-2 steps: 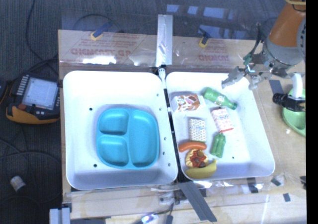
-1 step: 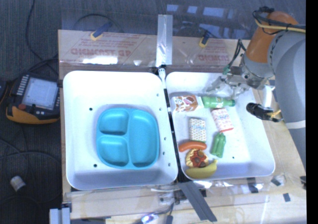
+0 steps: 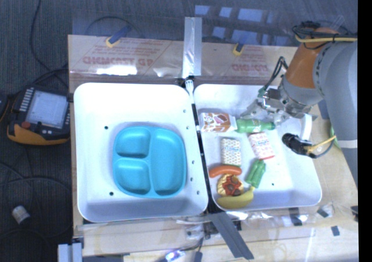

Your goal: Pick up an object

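Green packet (image 3: pixel 254 124) lies in your right bin (image 3: pixel 302 188), directly under the gripper (image 3: pixel 268 108), which hangs at the bin's upper right; you cannot tell how the gripper is set. Below it sit a red-and-white packet (image 3: pixel 261 145), a checked box (image 3: pixel 231 150), a sausage (image 3: pixel 224 170) and a banana (image 3: pixel 235 199). Your left bin (image 3: pixel 93 115) holds a blue tray (image 3: pixel 150 160).

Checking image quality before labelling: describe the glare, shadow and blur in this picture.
Camera view: glare streaks the plastic sheet behind the bins; the white right bin is bright, nearly washed out; soft shadow under the blue tray; the claw looks slightly blurred; small toy items lack fine detail.
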